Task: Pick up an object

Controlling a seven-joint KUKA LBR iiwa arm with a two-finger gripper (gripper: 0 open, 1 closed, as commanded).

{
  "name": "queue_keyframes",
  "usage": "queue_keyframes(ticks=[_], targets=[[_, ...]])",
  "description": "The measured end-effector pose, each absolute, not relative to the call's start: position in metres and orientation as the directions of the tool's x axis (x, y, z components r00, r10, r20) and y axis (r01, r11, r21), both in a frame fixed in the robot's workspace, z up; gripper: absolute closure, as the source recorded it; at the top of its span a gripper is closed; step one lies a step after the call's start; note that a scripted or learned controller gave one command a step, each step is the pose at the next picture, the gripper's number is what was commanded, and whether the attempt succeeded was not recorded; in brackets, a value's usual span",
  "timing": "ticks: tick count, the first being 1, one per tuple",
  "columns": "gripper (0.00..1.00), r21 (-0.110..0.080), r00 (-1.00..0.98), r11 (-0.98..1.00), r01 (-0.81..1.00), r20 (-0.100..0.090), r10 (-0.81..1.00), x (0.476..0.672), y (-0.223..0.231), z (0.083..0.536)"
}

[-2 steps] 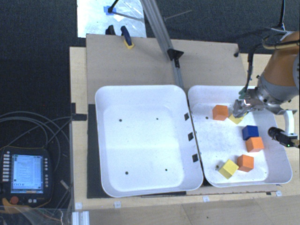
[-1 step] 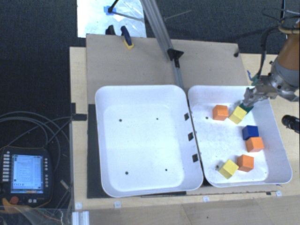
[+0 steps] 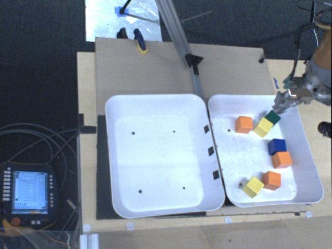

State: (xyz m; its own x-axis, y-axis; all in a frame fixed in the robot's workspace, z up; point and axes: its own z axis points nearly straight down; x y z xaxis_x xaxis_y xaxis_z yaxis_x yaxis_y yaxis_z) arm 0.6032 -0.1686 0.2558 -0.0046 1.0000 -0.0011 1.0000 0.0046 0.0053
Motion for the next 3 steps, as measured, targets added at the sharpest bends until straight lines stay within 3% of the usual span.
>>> queue_keyframes(ticks=[3], targets=[[1.00,0.001,-0.011,0.011,1.000,0.002,1.000,0.615,0.008,0.253]])
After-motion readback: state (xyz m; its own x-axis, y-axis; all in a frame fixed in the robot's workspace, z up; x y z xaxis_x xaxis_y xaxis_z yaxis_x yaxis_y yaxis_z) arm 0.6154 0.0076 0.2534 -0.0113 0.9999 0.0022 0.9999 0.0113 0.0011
